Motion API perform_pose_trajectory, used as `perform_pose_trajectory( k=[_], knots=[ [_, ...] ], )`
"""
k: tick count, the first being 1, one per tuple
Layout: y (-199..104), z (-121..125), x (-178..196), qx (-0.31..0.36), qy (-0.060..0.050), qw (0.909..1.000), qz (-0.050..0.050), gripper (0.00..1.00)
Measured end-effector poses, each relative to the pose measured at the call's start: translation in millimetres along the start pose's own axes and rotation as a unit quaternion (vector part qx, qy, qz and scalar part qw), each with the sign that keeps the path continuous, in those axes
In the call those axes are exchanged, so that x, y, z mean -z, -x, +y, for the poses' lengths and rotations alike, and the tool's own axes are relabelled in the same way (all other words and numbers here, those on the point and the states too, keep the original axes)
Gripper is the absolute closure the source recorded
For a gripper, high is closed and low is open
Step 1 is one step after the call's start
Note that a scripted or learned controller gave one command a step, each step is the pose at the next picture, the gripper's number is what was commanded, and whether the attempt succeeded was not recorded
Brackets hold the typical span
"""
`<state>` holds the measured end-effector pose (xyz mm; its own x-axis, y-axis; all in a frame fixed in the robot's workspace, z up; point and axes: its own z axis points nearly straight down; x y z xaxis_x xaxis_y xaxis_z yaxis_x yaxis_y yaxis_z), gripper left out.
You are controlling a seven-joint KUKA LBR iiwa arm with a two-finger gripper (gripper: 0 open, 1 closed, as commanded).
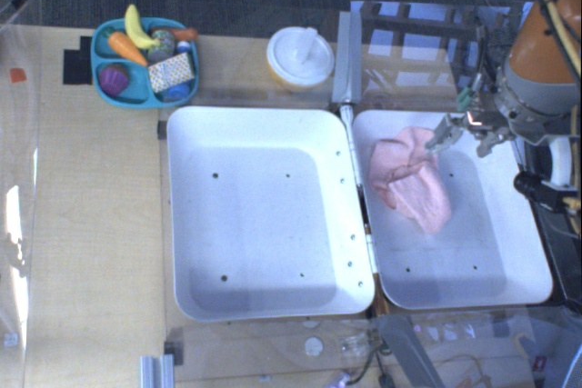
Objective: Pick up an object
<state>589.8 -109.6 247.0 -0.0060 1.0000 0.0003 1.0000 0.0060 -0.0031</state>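
Right bin: white, shallow, nearest the camera's lower right edge, small dark holes in floor.
Left bin: white, shallow, touching the right bin along its left wall; floor bare but for small dark holes.
Cloth: pink, crumpled, lying in the right bin, toward its upper left part, near the wall shared with the left bin.
Gripper: over the right bin's far edge, just right of the cloth's upper end; two fingers splayed apart, nothing between them; left finger close to or touching the cloth's top edge, contact not clear.
Arm: grey with orange band, above the right bin's far right corner.
Bench: pale wood, left of the left bin.
Lidded cup: white top, yellow rim, beyond the left bin's far right corner.
Tray: blue, compartmented, beyond the left bin's far left corner; holds banana, carrot, purple piece, patterned block.
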Motion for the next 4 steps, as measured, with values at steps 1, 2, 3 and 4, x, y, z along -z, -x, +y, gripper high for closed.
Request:
perform_pose_trajectory(
  k=[1,2,3,4],
  knots=[
    [26.7,46.8,17.2,-0.022,0.001,0.9998,-0.001,0.00],
    [26.7,46.8,17.1,-0.022,0.001,0.9998,-0.001,0.00],
    [52.2,54.4,90.2,0.095,0.002,0.9954,-0.001,0.00],
    [43.9,65.7,-56.2,0.082,0.000,0.9966,0.000,0.00]
  ],
)
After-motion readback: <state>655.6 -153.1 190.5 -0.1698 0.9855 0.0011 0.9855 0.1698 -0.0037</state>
